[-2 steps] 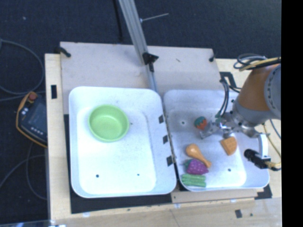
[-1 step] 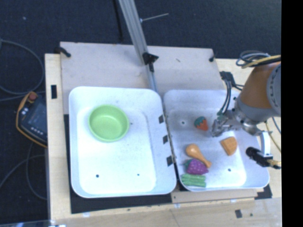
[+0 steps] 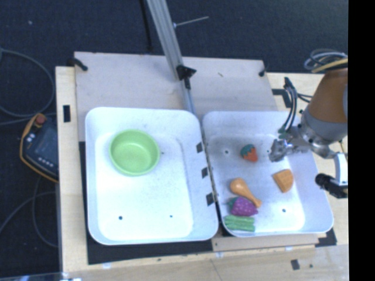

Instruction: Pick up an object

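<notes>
Whether the jaws are open or closed cannot be told from this slanted view, and nothing can be seen held in them. From the left, the left bin (image 3: 96, 215) bears a green bowl (image 3: 135, 151) at about ten o'clock, well clear of the work. In the right bin (image 3: 319, 218), a small red strawberry-like piece (image 3: 249, 152) lies just beside the gripper (image 3: 278, 151), at its nine o'clock, the likeliest target. Being small and rounded, it could squirt sideways if the gripper closes off-centre. An orange wedge (image 3: 283, 180) sits at the gripper's five o'clock; a tan gourd (image 3: 242, 189), purple grapes (image 3: 244, 205) and a green pod (image 3: 240, 223) crowd together at seven o'clock, risking a jostled, muddled grasp.
</notes>
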Motion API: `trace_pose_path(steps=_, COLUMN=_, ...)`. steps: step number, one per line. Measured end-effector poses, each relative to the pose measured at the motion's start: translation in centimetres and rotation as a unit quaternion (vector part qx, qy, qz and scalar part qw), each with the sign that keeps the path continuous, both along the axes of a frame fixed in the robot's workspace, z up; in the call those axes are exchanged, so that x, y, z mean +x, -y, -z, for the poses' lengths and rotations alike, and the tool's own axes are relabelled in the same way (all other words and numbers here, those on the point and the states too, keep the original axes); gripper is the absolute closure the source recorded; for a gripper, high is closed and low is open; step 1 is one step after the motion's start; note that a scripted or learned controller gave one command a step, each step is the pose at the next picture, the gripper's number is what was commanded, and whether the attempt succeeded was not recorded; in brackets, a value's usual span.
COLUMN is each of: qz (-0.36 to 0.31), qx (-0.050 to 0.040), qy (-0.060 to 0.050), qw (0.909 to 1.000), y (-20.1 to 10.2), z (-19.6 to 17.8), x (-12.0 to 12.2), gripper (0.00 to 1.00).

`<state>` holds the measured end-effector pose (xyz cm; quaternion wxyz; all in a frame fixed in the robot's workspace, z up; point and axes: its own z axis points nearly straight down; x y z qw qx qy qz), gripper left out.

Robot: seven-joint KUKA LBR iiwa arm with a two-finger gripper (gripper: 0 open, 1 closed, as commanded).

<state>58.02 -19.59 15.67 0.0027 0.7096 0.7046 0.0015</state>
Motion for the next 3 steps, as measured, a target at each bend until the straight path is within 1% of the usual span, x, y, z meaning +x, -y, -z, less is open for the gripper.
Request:
trace_pose_path(steps=1, qz=-0.005, qx=-0.0005, qy=0.001, qw=1.0, y=0.2, z=-5.5, x=0.2, gripper=1.0)
trace_pose_path(steps=2, qz=-0.006, qx=0.0004, qy=-0.002, qw=1.0, y=-4.9, z=-5.1, x=-1.5, gripper=1.0)
trace_pose_path(steps=3, qz=-0.007, qx=0.0018, qy=-0.002, qw=1.0, y=-9.6, z=-6.8, x=-3.1, gripper=1.0)
